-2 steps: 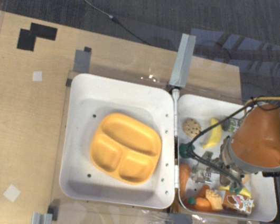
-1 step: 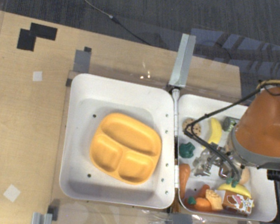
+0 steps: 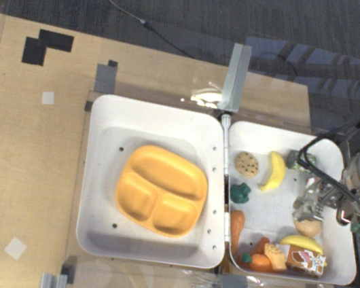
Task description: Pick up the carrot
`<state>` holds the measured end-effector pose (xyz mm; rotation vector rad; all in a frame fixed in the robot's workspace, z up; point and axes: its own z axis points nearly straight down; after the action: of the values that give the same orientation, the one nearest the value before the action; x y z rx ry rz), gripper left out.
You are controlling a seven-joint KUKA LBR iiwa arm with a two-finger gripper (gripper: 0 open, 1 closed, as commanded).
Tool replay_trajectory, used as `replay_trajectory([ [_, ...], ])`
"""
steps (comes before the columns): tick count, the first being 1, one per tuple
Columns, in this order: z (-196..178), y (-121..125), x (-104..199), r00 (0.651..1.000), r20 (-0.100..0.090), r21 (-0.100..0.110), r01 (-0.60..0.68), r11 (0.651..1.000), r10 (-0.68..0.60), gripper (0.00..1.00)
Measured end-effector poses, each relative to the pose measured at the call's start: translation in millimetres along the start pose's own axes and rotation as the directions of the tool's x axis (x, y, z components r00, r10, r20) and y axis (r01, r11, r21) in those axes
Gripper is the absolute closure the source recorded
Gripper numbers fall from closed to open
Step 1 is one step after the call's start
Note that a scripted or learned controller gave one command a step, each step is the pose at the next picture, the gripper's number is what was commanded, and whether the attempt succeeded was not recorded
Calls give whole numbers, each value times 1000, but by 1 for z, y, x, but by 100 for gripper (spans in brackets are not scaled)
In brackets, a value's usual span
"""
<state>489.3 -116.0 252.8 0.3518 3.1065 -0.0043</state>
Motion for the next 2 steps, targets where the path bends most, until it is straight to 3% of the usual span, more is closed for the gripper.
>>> replay_trajectory([
  [1,101,11,-24,995,-15,-1,-97,995,97,100],
  [2,40,-40,-47,900,-3,1,-436,900,436,100],
])
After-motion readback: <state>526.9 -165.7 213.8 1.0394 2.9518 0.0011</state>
